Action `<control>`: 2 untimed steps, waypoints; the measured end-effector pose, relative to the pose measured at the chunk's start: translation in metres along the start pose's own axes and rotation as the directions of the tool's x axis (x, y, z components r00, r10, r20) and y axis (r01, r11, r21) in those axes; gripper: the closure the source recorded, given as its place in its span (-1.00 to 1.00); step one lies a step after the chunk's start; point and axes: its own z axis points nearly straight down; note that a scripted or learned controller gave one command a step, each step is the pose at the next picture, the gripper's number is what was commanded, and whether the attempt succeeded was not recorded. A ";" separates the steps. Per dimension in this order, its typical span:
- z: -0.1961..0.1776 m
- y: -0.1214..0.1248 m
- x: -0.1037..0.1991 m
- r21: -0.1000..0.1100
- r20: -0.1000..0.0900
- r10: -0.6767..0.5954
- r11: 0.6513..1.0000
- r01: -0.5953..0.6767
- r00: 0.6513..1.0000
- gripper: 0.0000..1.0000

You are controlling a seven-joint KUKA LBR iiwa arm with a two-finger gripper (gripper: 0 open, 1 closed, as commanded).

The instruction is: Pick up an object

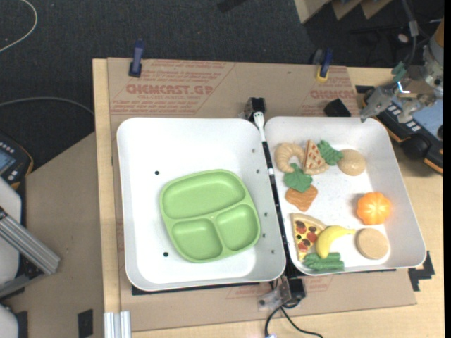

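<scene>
Cardboard-covered bench (pixel 176 90) on dark carpet (pixel 106 13)

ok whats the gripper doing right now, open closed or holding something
Gripper: cannot be told; it sits above the far right corner of the right bin, with nothing seen in it.

Both white bins (pixel 141 259) look like smooth, slightly glossy plastic. The green divided plate (pixel 209 215) is matt plastic with soft moulded edges. The toy food, such as the orange (pixel 373 208) and the banana (pixel 331 239), has a smooth plastic sheen. Beneath lies a brown board (pixel 211 83) with a dull, papery, printed surface. The floor behind (pixel 106 20) looks like dark, rough carpet.
</scene>
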 end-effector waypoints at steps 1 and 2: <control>0.109 -0.034 0.065 0.010 -0.005 -0.003 1.000 0.003 1.000 -1.00; 0.169 -0.088 0.095 0.008 -0.004 0.001 1.000 -0.001 1.000 -1.00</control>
